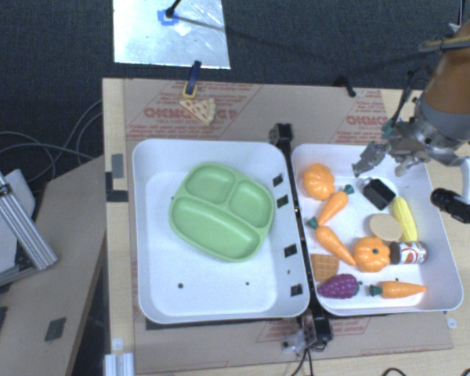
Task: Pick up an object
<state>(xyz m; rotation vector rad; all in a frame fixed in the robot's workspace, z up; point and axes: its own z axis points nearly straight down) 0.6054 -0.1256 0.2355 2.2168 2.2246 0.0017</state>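
At the near edge of the right bin (453, 284), a small carrot (398, 290) is lying crosswise beside purple grapes (338, 286) and a cracker-like square (323, 266). Just behind them, a small pumpkin (371, 254) is sitting against a red-and-white can (408, 252), with a pale round slice (385, 227) and a corn cob (406, 218) ranged along the right side. Two more carrots (333, 207) are pointing diagonally toward a larger orange pumpkin (318, 181) near the divider. In the left bin (153, 210), a green divided plate (222, 209) is resting alone. Farther back, the gripper (374, 161) is hovering over the right bin's far end, gripping nothing; whether its fingers are parted cannot be told from this angle. A black block (378, 193), judged the likeliest target, is lying just nearer the camera than the gripper and almost beneath it, its long axis running diagonally from far-left to near-right, so any descent would probably need the fingers set across that line.
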